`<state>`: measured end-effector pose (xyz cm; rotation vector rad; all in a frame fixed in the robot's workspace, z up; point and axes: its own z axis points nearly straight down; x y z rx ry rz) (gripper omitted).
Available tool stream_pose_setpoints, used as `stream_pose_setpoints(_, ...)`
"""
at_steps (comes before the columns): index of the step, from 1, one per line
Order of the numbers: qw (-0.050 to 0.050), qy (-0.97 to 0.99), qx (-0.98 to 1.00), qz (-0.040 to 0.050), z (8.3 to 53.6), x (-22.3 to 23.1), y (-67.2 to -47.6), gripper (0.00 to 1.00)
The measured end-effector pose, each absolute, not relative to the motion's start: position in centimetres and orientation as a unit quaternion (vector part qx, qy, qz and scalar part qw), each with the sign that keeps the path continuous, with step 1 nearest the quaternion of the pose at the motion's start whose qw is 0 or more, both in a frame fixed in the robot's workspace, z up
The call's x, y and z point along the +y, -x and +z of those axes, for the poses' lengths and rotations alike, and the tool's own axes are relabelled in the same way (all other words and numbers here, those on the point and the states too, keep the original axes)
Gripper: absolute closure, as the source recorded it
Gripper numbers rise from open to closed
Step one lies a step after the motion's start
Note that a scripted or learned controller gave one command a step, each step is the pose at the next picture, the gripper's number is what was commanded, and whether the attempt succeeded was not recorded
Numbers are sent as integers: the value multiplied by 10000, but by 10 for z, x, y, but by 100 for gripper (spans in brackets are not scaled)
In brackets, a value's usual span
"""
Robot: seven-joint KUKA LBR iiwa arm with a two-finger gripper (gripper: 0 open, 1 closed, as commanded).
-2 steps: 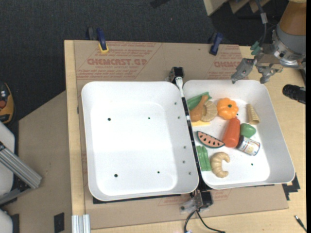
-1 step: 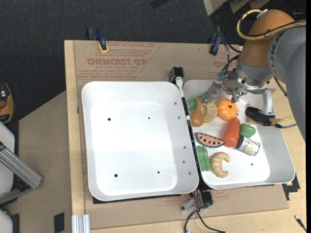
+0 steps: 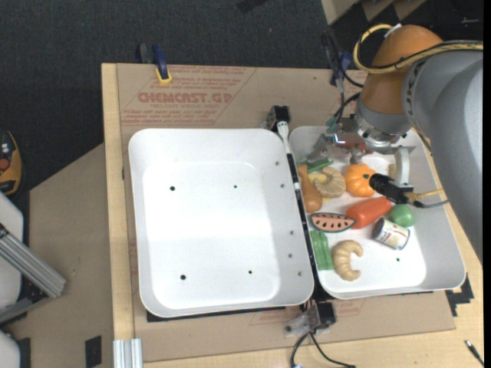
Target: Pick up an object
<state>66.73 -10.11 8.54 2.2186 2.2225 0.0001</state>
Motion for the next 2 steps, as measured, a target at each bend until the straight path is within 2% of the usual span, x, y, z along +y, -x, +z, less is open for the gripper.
stream_pose_setpoints(1,34,-7067,7075,30,100,-101,-669,100)
stream_pose_setpoints(2,30,-7036,7106,54,192,-8,-669,100)
